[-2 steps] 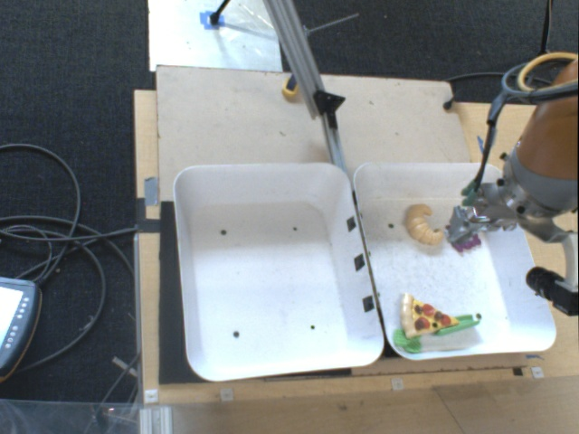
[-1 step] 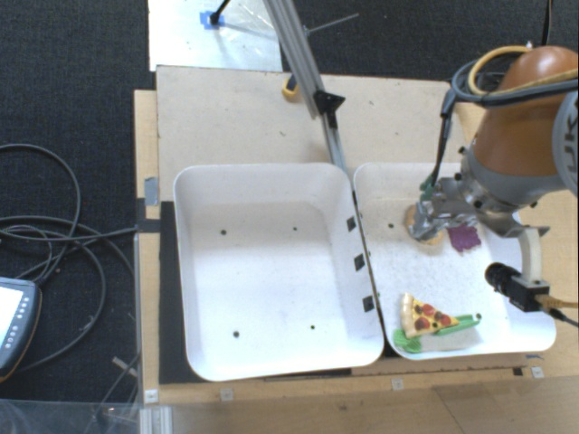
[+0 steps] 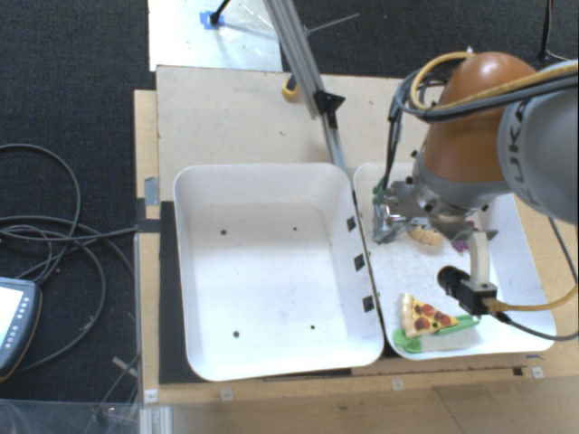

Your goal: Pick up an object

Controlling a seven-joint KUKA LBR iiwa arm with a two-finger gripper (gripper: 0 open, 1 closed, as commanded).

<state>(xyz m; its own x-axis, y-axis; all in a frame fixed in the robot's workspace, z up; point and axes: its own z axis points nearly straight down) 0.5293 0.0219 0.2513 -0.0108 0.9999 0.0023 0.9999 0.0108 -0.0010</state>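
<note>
My gripper (image 3: 387, 221) hangs low over the right bin (image 3: 520, 328), near that bin's left wall, under the orange band of the arm (image 3: 470, 116). Just to its right lies a tan, rounded object (image 3: 423, 235), partly hidden by the wrist. A bit of a purple object (image 3: 462, 241) peeks out beside it. At the bin's near edge a toy pizza slice (image 3: 426, 316) rests on a green piece (image 3: 445, 328), apart from the gripper.
The left bin (image 3: 194, 333) sits beside the right one, their walls touching. A slanted grey pole (image 3: 298, 52) crosses the back of the bench. A black part with a yellow cable (image 3: 466, 289) hangs from the wrist. Cables lie on the floor at left.
</note>
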